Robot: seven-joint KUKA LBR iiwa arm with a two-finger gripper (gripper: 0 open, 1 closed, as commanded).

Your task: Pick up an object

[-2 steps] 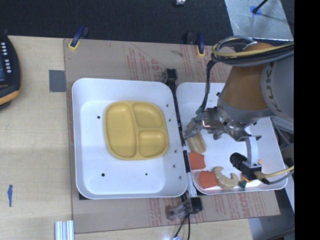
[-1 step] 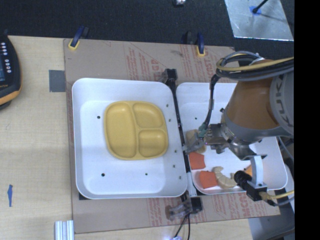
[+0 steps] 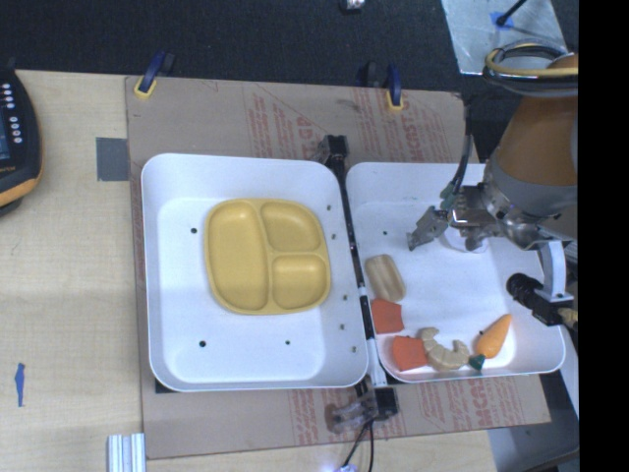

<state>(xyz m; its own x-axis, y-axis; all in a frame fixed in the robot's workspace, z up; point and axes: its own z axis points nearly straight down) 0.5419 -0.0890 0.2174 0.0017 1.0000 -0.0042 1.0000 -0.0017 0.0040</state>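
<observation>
on my worktop [image 3: 69, 293]: left white bin [image 3: 167, 362] holding a yellow divided plate [image 3: 265, 254]. right white bin [image 3: 432, 190]: tan bread roll [image 3: 385, 276] by its left wall, red block [image 3: 386, 316] just below it, a second red block [image 3: 408, 352] along the front edge touching a beige curved piece [image 3: 444, 350], toy carrot [image 3: 493, 334] near the front right corner. my claw [image 3: 432, 226] hangs over the bin's rear half, fingers spread, gripping nothing, well apart from the items.
</observation>
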